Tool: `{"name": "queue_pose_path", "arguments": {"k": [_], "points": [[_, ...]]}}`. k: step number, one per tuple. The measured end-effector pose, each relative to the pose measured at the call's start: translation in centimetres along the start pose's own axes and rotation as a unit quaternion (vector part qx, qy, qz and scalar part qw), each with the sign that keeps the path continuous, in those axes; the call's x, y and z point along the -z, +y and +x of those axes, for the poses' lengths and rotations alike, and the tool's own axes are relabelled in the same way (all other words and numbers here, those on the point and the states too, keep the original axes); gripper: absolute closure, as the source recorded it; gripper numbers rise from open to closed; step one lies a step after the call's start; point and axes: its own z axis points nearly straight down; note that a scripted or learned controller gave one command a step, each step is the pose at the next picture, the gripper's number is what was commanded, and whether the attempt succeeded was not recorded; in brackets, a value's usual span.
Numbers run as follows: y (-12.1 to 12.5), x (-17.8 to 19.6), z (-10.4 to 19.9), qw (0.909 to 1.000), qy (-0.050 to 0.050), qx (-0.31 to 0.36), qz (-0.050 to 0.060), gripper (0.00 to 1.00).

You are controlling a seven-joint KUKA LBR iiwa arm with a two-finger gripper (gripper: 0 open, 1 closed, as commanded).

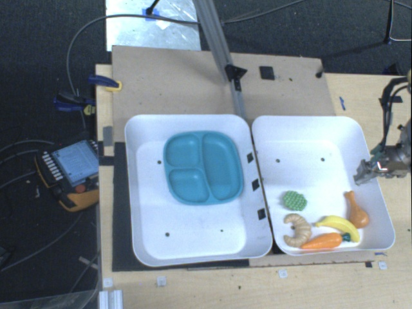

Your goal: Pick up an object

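Note:
In the right bin [309, 134], near its front right corner, lie several toy foods: a green round piece [295, 201], a tan croissant [297, 230], a yellow banana [339, 224], an orange carrot [321, 241] and an orange-brown drumstick [356, 212]. My gripper [368, 170] hangs over the bin's right rim, just above and right of the drumstick, apart from all the foods. Nothing shows between its fingers.
The left bin [148, 224] holds a blue divided plate [203, 167]. A grey pole [215, 34] slants in from the top toward the gap between the bins. Cables, clamps and a small device [72, 166] lie off the bench at left.

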Motion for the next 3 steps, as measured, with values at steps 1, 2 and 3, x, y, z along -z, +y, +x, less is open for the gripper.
{"name": "queue_pose_path", "arguments": {"k": [1,2,3], "points": [[1.1,0.1,6.1,1.0000,0.002,0.003,0.001,1.00],[1.8,0.1,10.5,1.0000,0.001,0.002,0.002,1.00],[2.9,0.0,15.0,1.0000,0.002,0.002,0.002,1.00]]}}
